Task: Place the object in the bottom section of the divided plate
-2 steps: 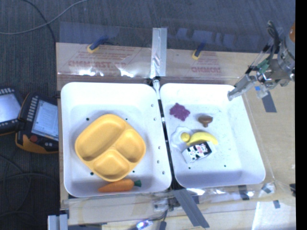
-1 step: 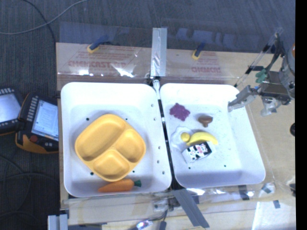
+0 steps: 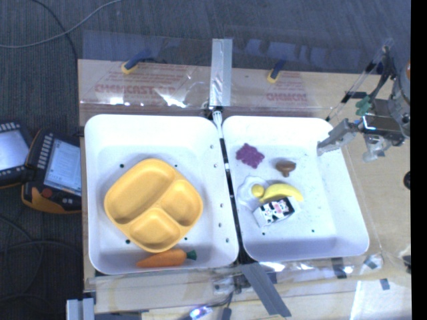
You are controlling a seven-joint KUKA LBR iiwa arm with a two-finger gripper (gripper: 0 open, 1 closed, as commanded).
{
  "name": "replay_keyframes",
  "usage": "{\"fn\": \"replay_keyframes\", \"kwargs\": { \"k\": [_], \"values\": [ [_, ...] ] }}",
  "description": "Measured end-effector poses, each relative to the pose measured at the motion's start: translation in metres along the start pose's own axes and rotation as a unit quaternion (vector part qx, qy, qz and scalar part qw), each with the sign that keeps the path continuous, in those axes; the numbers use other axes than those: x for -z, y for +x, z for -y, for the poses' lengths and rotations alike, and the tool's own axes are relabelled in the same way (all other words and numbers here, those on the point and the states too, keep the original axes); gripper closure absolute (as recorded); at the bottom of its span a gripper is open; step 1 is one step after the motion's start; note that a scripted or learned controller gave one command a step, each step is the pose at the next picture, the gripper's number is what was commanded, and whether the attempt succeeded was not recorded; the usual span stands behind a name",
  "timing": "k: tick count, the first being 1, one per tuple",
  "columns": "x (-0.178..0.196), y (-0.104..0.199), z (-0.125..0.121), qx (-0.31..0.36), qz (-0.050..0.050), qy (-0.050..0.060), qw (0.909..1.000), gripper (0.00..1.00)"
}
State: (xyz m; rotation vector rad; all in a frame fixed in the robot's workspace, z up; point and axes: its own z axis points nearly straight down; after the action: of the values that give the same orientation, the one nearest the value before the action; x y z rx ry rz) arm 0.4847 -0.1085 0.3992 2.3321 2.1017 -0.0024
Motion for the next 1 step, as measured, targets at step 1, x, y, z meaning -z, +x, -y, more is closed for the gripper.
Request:
{"fn": "replay_keyframes", "kwargs": {
  "k": [1],
  "values": [
    [0.0216,0.0404,0.0038,-0.187,0.000,-0.001,0.9823,0.00]
  ]
}}
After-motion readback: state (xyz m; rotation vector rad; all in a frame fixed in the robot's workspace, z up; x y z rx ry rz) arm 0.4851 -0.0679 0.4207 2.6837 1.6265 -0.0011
